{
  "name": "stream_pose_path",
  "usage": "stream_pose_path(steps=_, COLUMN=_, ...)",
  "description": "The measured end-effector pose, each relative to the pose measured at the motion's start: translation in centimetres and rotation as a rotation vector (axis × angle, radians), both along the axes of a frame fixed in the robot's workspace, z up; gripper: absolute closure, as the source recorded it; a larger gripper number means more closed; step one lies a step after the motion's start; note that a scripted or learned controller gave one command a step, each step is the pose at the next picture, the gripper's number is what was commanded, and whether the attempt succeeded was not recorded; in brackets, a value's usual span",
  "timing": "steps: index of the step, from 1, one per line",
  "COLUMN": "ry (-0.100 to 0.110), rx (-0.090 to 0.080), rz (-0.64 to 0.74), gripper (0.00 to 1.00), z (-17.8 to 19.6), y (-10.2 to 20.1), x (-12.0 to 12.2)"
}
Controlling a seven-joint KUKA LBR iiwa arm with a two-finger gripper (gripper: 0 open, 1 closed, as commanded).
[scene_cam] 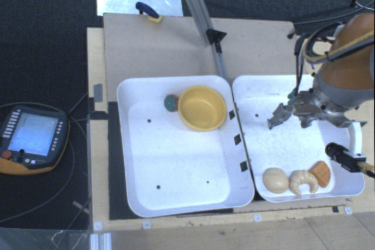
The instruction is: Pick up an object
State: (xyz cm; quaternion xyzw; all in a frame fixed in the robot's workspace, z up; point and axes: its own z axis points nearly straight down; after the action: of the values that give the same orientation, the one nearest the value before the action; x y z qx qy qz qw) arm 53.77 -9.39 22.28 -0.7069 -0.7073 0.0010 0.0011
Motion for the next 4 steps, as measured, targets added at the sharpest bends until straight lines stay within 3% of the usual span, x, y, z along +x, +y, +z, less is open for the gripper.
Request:
stream_pose_path(steps=2, ry=0.000, rx=0.000, rz=0.000, gripper=0.00, z=-8.7, y=0.3, x=0.2)
stream_pose_path(steps=3, ry=-0.004, rx=0.000, rz=-0.001, gripper=1.00, z=-7.5, y=0.2, x=0.3)
stream_pose_path(steps=4, ry=-0.008, rx=-0.001, rz=0.000, gripper=1.00, z=-2.8, y=0.0, x=1.2)
